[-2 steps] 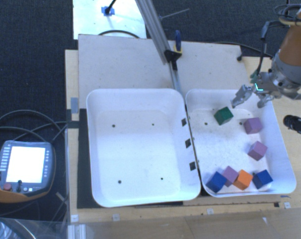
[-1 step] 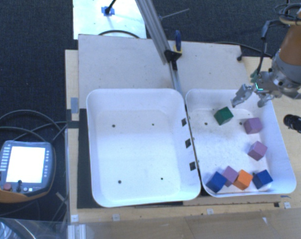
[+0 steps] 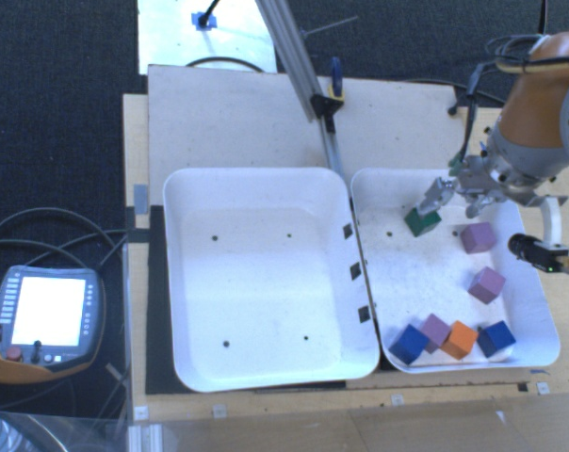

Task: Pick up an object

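Tool [image 3: 433, 205] closed on green block [image 3: 422, 221] above right bin [image 3: 548, 342]; no legible writing.

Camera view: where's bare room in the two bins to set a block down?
The left bin has bare floor wall to wall. In the right bin, the patch between the divider and the purple blocks, below the green block, is bare. The front right corner is crowded: blue, purple, orange and blue cubes.
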`<state>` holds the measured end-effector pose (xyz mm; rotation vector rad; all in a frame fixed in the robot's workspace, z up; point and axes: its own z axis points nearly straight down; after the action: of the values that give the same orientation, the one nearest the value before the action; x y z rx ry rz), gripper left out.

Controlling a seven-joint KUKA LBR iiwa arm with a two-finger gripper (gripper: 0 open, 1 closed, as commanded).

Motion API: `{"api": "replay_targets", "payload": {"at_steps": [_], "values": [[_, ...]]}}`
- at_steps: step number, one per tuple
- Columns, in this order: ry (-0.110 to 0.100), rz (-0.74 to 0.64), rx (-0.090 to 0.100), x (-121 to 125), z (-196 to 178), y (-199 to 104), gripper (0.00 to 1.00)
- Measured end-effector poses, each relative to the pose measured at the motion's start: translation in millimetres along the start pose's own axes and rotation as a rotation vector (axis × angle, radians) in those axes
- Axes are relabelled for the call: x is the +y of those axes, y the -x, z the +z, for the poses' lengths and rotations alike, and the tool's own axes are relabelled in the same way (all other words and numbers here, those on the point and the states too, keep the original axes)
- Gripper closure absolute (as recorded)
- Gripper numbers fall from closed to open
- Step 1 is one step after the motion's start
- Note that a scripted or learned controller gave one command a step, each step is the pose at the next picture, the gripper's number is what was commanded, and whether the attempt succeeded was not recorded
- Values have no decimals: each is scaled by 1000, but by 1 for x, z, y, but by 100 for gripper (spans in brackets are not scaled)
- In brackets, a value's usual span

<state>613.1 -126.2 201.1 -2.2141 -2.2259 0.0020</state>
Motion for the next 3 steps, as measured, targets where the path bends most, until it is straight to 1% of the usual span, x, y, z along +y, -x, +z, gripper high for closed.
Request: {"api": "replay_targets", "payload": {"at_steps": [1, 2, 3], "values": [[-1, 3, 0, -6, 43, -2, 0], [0, 3, 0, -5, 85, 0, 0], [7, 1, -1, -3, 71, 1, 100]]}}
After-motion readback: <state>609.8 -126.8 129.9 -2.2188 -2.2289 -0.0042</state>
